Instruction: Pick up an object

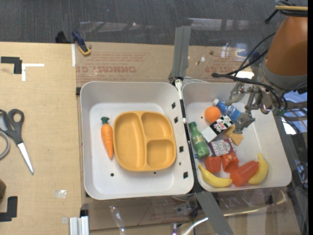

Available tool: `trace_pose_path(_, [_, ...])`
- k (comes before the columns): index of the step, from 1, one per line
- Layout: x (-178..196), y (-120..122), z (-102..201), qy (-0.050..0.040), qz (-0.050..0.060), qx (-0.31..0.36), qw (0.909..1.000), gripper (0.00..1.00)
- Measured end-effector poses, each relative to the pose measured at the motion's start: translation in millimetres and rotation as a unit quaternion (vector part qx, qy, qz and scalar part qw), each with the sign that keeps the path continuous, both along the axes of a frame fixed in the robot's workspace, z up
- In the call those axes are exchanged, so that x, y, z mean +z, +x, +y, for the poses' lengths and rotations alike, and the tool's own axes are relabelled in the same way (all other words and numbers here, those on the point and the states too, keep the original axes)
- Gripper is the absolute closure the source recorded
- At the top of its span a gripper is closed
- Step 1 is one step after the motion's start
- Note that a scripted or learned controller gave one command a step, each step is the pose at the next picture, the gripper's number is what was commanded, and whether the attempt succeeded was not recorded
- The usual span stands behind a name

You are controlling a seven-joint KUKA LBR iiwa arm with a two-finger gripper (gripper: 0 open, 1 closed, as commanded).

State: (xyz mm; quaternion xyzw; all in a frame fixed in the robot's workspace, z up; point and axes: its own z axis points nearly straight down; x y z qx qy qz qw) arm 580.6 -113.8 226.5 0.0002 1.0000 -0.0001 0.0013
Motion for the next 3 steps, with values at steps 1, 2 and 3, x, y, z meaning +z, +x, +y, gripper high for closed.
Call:
trace_pose_path(1, [-111.4,47.4,-4.3,-0.0025,-0.012,0.022,0.9997,0.00])
trace_pose_path(2, [-117.9,38.9,-6.0,-0.0031,-0.015,-0.023,0.9996,0.00])
trace_pose_path(3, [-118.6,40.0,-2.3,-0.0032,-0.013,-0.086,0.9962,0.00])
